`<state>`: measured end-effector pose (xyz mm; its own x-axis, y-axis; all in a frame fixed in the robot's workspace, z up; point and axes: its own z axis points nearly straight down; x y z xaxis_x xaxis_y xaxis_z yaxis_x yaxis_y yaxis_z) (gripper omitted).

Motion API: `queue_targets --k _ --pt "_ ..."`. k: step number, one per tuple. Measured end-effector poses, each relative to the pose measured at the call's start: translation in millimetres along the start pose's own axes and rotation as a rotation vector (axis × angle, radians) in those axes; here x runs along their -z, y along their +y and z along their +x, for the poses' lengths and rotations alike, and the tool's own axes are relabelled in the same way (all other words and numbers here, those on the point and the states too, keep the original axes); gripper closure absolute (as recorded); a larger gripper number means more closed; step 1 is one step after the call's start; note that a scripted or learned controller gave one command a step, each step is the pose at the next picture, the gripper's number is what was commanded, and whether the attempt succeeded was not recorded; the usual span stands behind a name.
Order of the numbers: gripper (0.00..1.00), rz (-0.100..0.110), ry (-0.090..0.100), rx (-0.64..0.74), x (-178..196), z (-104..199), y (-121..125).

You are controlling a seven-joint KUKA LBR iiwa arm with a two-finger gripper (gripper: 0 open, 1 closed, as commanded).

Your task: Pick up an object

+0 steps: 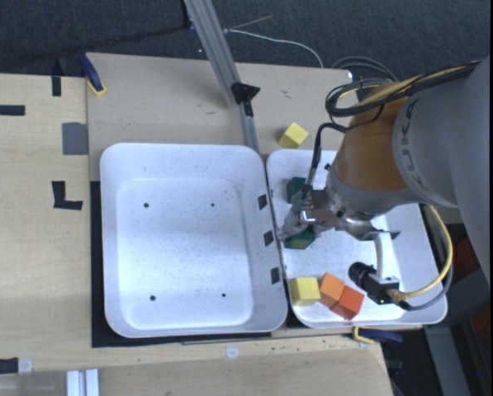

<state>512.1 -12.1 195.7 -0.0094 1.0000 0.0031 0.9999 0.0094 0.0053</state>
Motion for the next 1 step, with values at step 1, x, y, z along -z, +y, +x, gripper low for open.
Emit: queue_targets --k 1 --pt "1.00 0.007 0.000 0.000 -3.6 67.0 23.2"
